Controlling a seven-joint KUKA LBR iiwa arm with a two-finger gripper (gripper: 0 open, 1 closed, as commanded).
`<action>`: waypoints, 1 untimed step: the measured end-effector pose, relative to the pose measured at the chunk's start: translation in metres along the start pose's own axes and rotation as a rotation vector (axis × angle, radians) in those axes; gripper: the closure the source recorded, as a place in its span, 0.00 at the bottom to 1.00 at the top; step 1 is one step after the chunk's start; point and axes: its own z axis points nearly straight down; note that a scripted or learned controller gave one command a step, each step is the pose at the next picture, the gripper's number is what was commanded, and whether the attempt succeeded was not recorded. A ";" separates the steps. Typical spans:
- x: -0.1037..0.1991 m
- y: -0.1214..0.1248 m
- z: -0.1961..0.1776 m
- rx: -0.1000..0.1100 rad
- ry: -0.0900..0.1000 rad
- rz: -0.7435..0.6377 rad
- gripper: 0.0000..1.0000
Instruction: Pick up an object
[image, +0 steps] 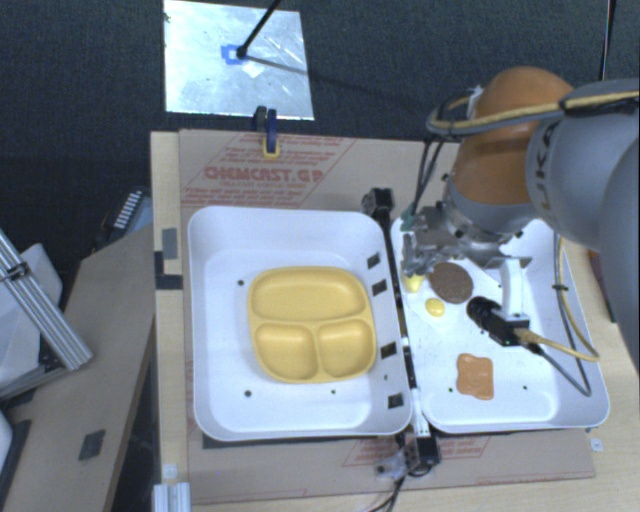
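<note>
Tool (420, 262) hangs low over the far-left part of the right bin (540, 402); spread or pressed together, can't tell from this angle. No object visibly pinched. Near to far in that bin: orange lump (475, 376) lying loose at the near side, small yellow piece (435, 307) beyond it, brown disc (451, 283) just beside the tool. The disc looks like the likeliest pick target, given where the tool hangs. Left bin (225, 402) holds a yellow divided tray (305, 322), roughly centred, probably a drop spot. Both bins sit on the desk (125, 320).
</note>
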 end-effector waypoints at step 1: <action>0.049 0.022 0.013 0.001 -0.001 0.002 1.00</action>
